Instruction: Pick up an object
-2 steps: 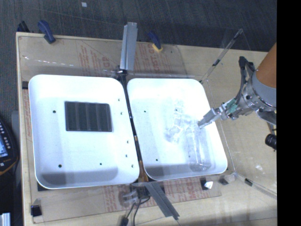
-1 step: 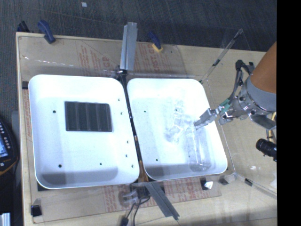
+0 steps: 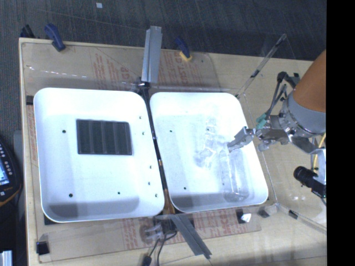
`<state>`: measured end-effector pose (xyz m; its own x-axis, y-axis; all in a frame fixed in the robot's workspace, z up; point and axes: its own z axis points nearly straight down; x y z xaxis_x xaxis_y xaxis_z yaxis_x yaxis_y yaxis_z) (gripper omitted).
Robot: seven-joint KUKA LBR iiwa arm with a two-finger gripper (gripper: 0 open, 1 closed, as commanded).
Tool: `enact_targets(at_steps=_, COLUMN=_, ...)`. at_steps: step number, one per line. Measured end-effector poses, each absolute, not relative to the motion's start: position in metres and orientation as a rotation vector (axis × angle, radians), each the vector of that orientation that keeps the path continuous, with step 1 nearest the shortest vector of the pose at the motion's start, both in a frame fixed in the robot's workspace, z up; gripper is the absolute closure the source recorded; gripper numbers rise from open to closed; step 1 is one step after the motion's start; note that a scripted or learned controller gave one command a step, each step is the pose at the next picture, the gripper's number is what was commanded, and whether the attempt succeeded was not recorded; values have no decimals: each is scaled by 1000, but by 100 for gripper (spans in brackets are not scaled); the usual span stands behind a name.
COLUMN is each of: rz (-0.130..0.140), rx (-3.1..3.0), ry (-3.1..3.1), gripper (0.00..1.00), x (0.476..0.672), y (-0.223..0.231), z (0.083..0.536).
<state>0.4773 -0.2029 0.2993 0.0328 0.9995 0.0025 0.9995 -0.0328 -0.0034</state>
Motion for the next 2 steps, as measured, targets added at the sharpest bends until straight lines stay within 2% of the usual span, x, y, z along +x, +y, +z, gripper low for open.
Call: enact_targets(at_steps=2, rz=1, rx=-2220, ry=-2222, gripper=0, x=478, y=-206, z=304)
